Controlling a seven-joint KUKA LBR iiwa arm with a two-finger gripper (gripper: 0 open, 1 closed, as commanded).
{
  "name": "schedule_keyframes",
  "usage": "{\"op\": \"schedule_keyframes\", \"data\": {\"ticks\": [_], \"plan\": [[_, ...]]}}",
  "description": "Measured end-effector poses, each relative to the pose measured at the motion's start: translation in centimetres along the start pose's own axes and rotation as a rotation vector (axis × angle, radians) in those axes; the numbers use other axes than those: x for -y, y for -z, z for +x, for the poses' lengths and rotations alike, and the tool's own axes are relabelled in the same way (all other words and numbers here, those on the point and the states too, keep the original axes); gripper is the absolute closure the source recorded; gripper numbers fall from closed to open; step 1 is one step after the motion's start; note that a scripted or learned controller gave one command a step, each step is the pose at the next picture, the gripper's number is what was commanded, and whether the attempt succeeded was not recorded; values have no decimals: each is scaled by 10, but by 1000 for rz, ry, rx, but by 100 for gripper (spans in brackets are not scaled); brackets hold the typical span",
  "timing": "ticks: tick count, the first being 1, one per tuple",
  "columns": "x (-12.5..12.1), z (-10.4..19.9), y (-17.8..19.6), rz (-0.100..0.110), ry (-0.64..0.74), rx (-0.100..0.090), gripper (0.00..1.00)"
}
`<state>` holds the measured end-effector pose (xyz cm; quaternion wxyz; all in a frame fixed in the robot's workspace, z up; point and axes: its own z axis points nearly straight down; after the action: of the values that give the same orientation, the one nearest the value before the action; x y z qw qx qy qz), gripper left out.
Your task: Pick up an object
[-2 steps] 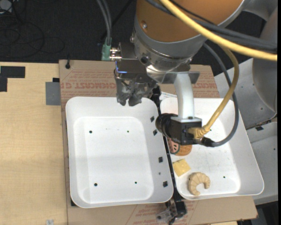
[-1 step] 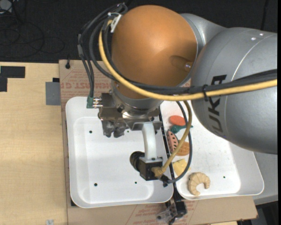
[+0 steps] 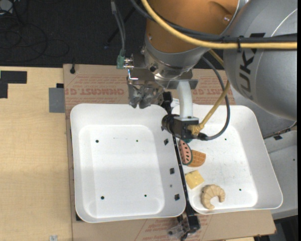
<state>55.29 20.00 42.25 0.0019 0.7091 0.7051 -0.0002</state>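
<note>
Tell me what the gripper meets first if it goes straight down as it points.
Likely the left bin, at its far right corner; the gripper hangs over it, though depth is unclear.

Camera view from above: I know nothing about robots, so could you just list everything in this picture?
white bins: two, white, side by side on the cardboard; one at the view's left, one at its right
slice: one, red with a green rim, right bin, near the divide
orange piece: one, orange, close against the slice
block: one, pale yellow, right bin, in front of the slice
croissant: one, tan, right bin, front
cardboard sheet: one, brown with red print, under the bins
bench top: one, pale wood, view's left
cables: several, black, behind the bench
arm: one, grey with an orange band, reaching in from the view's right
</note>
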Motion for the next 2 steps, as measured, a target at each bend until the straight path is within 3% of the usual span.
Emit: {"op": "schedule_keyframes", "data": {"ticks": [1, 2], "plan": [[28, -107, 99, -4, -5, -1, 100], [66, -48, 116, 4, 13, -4, 100]]}}
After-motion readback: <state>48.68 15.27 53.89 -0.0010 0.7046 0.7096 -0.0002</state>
